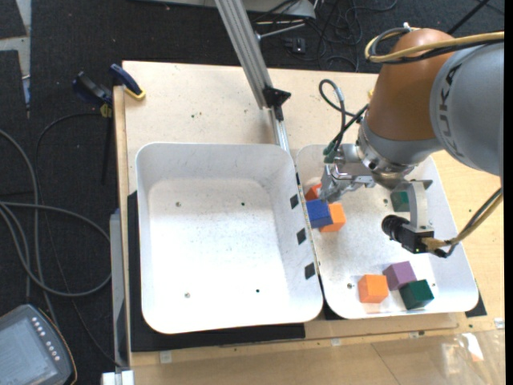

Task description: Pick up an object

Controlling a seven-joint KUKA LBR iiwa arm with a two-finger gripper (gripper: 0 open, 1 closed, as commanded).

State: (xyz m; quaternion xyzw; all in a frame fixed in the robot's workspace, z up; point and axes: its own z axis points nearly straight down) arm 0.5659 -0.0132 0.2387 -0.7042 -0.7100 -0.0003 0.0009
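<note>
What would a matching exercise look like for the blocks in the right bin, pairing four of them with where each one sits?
Things:
1. blue block
2. purple block
3. dark green block
4. orange block at the near edge

Places:
A. nearest the bin's front right corner
B. up against the bin's left wall, just below the gripper
C. left of the purple block, by the front rim
D. between the near orange block and the dark green block, a little farther back

Pairs: 1-B, 2-D, 3-A, 4-C

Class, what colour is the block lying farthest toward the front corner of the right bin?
Dark green block, in the camera view.
</note>
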